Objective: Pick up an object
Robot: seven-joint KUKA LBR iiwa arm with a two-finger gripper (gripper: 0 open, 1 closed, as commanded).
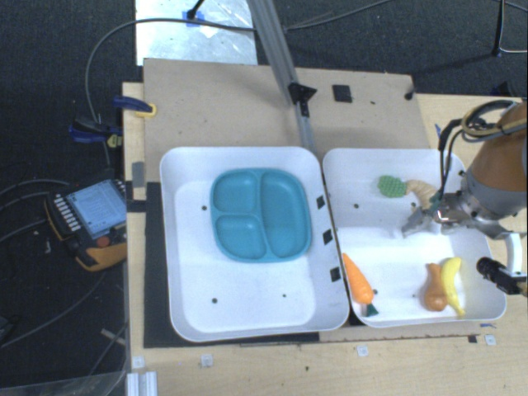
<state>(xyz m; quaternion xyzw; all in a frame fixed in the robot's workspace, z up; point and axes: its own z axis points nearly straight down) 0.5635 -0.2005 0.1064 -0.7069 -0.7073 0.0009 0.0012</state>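
The end effector [422, 218] is seen low in the right bin [355, 165], its grip state indiscernible, with the green toy [393, 186] just up-left of it.

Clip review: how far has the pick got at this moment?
Done: the gripper is low inside the right bin, close to the green toy. In hand: nothing shows between its fingers. The carrot, banana and orange toy lie on the bin floor, and the blue plate sits in the left bin. Left: grasp and lift one object.
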